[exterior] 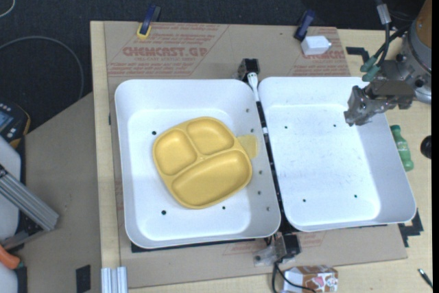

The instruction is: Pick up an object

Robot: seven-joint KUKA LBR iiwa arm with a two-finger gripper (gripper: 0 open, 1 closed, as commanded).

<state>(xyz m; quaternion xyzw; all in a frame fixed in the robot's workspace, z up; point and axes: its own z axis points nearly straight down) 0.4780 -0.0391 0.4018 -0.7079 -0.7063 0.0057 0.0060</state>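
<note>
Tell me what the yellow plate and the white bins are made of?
The yellow plate looks like plastic: one even colour, smooth rounded compartments, a soft sheen. The left bin and right bin also look like thin moulded plastic, matte white with rounded corners, though a picture can't prove it. The board under them looks like brown cardboard with red print.

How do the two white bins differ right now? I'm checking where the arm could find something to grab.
The left bin holds a yellow divided plate; the right bin shows just its speckled floor. The tool sits over the right bin's far right part, well away from the left bin. Both are shallow, white and roughly equal in size.
</note>
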